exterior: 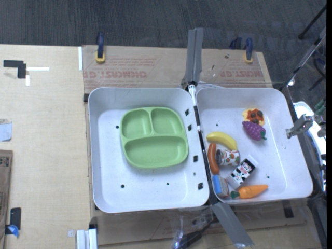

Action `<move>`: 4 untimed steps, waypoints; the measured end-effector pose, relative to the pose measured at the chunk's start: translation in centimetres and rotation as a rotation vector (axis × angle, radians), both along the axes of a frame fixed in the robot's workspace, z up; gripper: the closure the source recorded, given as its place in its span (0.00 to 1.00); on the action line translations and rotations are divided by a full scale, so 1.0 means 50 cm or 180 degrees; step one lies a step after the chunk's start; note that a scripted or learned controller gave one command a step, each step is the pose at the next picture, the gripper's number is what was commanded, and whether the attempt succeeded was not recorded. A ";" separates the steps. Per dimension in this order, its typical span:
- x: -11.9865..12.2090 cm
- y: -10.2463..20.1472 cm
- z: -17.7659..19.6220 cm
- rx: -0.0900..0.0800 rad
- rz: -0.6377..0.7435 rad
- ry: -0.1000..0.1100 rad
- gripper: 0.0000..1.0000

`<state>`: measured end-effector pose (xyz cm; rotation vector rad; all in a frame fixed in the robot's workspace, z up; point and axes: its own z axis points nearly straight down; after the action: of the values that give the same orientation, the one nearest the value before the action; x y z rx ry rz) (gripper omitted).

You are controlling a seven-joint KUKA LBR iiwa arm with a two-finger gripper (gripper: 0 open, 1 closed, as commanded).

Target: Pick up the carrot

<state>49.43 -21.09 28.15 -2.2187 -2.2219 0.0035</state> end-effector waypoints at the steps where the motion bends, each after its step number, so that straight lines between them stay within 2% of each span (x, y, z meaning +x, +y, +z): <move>1: -0.033 -0.023 -0.164 0.0006 0.1331 -0.0004 0.00; 2: -0.032 0.071 -0.169 0.0005 0.2373 -0.0008 0.00; 3: -0.027 0.192 -0.347 -0.0017 0.1979 -0.0036 0.00; 4: 0.050 0.214 -0.378 -0.0004 0.0358 -0.0017 0.00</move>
<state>51.95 -10.39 9.26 -2.0935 -2.3469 -0.0010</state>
